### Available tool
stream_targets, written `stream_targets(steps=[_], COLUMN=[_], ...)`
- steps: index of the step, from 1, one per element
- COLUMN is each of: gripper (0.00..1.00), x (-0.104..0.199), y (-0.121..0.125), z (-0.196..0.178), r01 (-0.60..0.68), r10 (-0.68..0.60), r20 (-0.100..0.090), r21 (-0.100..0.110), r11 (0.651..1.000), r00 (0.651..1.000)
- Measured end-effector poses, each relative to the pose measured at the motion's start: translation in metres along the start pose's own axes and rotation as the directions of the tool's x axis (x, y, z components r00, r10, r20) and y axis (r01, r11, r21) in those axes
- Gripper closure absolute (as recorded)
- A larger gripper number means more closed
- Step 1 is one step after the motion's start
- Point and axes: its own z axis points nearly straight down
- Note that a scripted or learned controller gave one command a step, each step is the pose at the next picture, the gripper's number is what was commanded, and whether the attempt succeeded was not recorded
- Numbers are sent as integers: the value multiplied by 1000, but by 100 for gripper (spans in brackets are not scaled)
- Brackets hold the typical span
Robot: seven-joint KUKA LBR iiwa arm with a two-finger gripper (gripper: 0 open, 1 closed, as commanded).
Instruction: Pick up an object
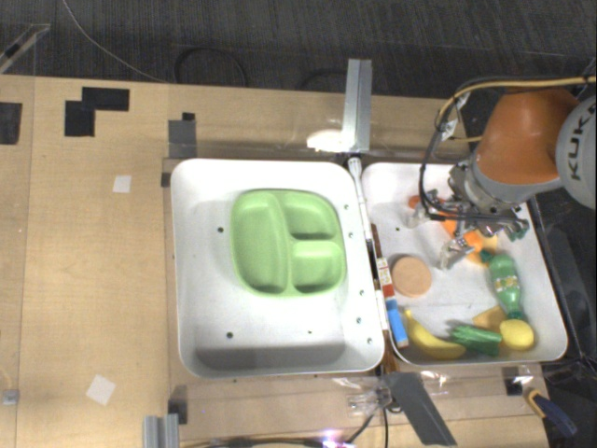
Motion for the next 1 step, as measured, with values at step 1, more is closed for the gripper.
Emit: stream_targets(steps=[1], gripper=[100], x=[-5], y=[-1], z=[-16], r01=[-1], r10=[1], r20=[16], r21=[7], r11=[1000], r00=[1000])
